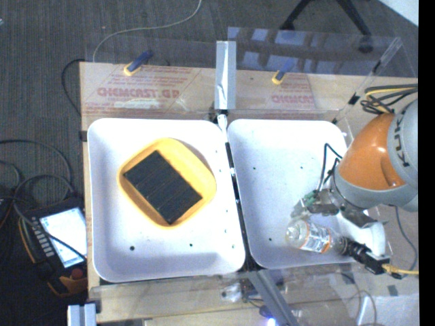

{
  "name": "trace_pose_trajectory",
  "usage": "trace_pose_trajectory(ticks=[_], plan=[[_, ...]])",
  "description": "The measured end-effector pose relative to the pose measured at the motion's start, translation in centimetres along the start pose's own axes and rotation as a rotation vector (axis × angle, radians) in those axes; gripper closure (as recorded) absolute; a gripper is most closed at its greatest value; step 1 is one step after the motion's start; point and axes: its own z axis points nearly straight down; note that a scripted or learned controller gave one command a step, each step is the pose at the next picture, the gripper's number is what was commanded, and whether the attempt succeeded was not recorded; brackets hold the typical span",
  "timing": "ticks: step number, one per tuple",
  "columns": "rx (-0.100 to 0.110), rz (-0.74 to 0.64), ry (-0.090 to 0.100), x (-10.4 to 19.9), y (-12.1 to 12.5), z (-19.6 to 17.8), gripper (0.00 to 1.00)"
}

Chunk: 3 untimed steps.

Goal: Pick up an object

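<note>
A clear plastic bottle (309,237) with an orange label lies on its side near the front right corner of the right bin (272,155). My gripper (319,207) hangs from the orange-banded wrist just above and behind the bottle, mostly hidden by the arm. In the left bin (109,243) sits a yellow dish (197,165) with a black ridged pad (163,186) lying in it.
A clear plastic wall stands behind both bins, with a metal post (224,73) between them. Cables run along the right side near the arm. A tablet (60,231) lies on the floor to the left of the bench.
</note>
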Motion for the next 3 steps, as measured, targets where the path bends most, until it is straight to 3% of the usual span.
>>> trace_pose_trajectory(ticks=[1, 2, 3], plan=[[0.000, 0.000, 0.000, 0.0, 0.0, 0.0, 0.00], [0.019, 0.061, -0.002, -1.0, -0.8, -2.0, 0.00], [0.020, -0.176, 0.001, -2.2, -0.9, -1.2, 0.00]])
